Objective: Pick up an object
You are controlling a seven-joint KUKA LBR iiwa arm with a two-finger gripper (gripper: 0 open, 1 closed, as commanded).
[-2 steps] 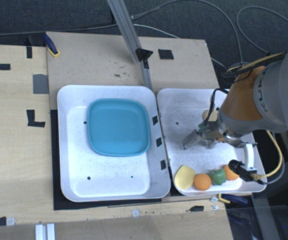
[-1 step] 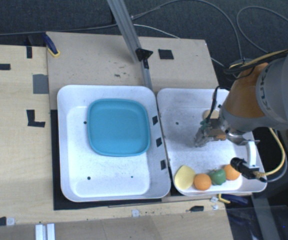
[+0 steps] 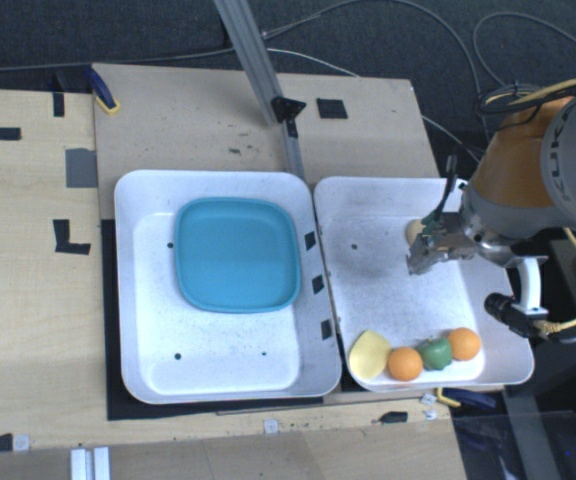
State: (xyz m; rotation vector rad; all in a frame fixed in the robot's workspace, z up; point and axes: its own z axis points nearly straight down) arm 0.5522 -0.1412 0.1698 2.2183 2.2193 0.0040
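Right bin (image 3: pixel 368 268): floor mostly bare | toys (image 3: pixel 418 356) along near edge | pincer (image 3: pixel 426 253) state unclear

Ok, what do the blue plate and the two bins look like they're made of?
Blue plate: probably plastic, matte; flat even colour, soft rounded corners, no glare. Left bin and right bin: likely moulded white plastic, semi-gloss; rounded lips, and the right one shows grey scuffing on its floor.

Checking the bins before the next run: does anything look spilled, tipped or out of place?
Nothing stands out. The blue plate lies flat in the left bin. The yellow piece, two orange balls and a green item sit bunched along the right bin's near edge. The hand hangs above that bin.
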